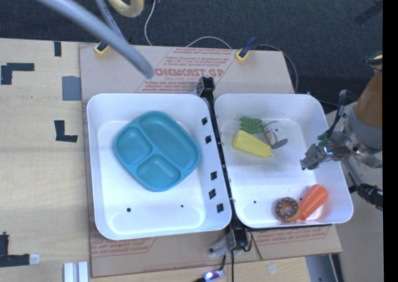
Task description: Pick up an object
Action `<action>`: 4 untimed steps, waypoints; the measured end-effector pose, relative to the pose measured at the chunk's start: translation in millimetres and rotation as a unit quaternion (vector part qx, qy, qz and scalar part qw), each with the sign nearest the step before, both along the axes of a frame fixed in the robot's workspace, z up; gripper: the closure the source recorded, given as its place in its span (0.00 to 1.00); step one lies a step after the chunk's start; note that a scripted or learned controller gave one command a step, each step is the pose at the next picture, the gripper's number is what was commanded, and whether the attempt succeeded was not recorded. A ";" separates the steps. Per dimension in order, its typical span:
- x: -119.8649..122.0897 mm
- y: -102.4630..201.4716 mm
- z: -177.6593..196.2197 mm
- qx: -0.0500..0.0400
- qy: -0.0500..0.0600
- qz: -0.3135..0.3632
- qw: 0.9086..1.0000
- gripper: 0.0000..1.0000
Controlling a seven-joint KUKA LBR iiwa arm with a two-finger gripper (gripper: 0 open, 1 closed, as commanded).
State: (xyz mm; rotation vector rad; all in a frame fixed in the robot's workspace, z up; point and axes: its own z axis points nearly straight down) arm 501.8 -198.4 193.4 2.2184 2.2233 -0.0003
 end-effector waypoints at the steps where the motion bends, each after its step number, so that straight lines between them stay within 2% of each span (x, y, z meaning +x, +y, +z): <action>1: 11.6 -2.7 50.2 0.000 0.000 0.000 1.000 1.00; 3: 55.5 81.1 45.7 0.001 0.002 0.003 1.000 1.00; 4: 67.1 130.0 42.4 0.001 0.003 0.002 1.000 1.00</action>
